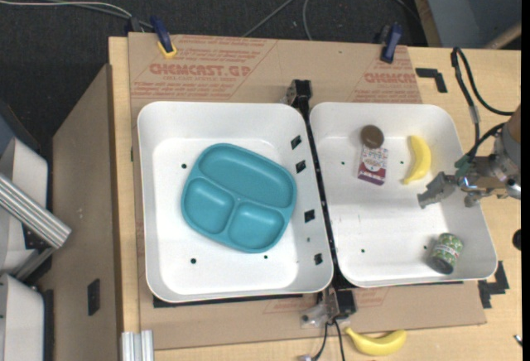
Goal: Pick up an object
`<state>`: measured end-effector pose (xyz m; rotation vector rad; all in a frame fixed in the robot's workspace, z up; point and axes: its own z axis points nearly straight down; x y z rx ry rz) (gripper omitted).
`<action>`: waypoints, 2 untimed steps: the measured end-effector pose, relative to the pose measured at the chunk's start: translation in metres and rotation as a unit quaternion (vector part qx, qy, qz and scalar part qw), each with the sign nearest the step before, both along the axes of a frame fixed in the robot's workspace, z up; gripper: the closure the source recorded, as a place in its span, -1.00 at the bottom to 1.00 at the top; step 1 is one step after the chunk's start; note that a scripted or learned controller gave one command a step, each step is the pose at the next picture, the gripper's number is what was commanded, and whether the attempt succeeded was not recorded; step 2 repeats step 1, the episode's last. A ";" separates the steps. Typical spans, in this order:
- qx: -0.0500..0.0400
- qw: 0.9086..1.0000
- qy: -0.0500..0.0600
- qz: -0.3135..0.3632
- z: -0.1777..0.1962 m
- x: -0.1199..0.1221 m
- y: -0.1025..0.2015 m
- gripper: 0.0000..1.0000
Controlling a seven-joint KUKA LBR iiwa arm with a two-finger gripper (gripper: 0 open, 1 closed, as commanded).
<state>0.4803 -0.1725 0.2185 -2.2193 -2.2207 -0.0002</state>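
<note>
Sitting in the right bin (pixel 397 115): banana (pixel 417 159), small packet (pixel 373 166), green can (pixel 445 252), brown disc (pixel 372 136). Lying nearest the gripper (pixel 434 194): banana, just up and left of the fingertips, long axis running toward the bin's far wall, slightly bowed. Hovering over the bin's right side, fingers spreading apart, gripping nothing. Resting toward the bin's near right corner, can on its side. Judging banana the likeliest target; needing a short shift toward the far wall.

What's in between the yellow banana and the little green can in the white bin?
In the camera view, the gripper sits between the banana and the green can, above bare bin floor.
</note>
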 end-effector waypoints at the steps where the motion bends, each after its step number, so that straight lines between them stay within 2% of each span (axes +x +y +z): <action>1: 0.001 1.000 0.002 0.000 -0.042 -0.001 0.000 -1.00; 2: 0.001 1.000 0.002 0.000 -0.042 -0.001 0.000 -1.00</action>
